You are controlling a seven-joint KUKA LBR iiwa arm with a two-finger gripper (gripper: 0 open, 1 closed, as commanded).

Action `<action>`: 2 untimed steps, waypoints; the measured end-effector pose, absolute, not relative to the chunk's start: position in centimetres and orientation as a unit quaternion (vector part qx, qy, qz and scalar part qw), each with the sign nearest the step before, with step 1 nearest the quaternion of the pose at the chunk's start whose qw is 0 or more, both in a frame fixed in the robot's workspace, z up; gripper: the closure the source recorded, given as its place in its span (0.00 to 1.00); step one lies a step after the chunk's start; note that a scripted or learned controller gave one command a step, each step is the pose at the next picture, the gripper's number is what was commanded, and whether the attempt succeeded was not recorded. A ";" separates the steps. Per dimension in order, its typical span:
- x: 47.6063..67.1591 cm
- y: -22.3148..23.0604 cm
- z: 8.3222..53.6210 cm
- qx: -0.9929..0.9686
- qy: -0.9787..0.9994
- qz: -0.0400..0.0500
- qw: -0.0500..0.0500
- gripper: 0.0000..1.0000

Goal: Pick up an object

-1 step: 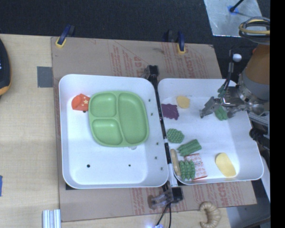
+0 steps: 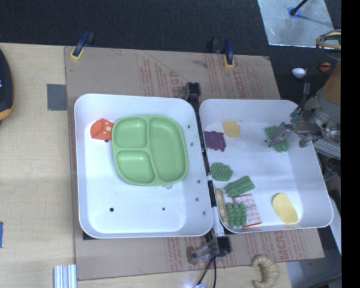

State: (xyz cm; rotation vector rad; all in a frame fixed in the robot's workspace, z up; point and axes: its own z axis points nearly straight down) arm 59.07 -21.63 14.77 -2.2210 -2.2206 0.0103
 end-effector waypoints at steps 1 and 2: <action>64.0 -20.4 9.3 -0.704 -0.710 0.001 -0.001 0.00; 65.8 -21.3 19.9 -0.705 -0.709 -0.002 -0.004 0.00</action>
